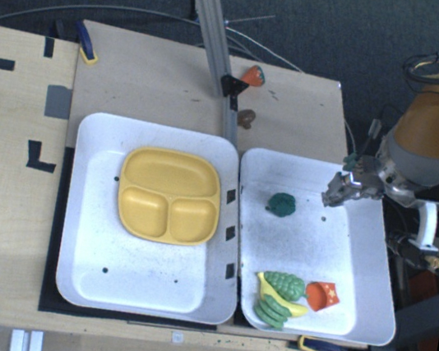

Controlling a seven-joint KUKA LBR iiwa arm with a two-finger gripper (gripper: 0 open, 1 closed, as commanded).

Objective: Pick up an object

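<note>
While the gripper hangs over the upper right part of the right bin, nothing is seen between its fingers, and whether they are spread or closed I cannot tell. Just to its left, apart from it, a dark green ball lies on the bin floor. Well below the gripper, near the bin's lower edge, sit a green bumpy toy, a banana touching it, a green ridged piece under them, and an orange block just beside. Far to the gripper's left, the left bin holds a yellow tray with three compartments
</note>
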